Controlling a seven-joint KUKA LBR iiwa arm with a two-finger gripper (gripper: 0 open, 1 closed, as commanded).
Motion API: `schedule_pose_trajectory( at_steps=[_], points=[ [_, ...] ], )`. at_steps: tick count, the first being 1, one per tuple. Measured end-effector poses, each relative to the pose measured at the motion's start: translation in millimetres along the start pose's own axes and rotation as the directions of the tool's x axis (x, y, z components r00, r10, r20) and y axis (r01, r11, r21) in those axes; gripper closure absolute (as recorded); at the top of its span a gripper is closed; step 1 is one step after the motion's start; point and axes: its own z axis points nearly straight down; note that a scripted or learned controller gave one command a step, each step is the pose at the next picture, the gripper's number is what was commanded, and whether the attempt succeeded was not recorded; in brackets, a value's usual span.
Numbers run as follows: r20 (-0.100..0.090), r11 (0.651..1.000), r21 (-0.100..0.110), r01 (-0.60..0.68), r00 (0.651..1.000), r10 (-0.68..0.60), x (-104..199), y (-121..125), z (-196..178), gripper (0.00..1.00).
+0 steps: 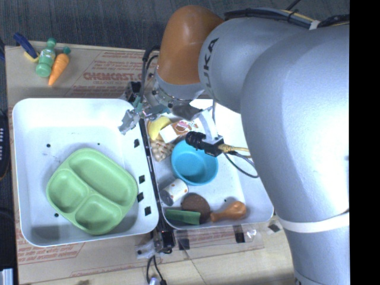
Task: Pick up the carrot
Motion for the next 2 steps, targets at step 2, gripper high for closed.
schedule_pose_trajectory(
  at_steps=[2],
  points=[
    [0.007, 0.965, -0.008, 0.263, 0.965, -0.263, -29.3, -38.4, -51.0, 1.00]
  ],
)
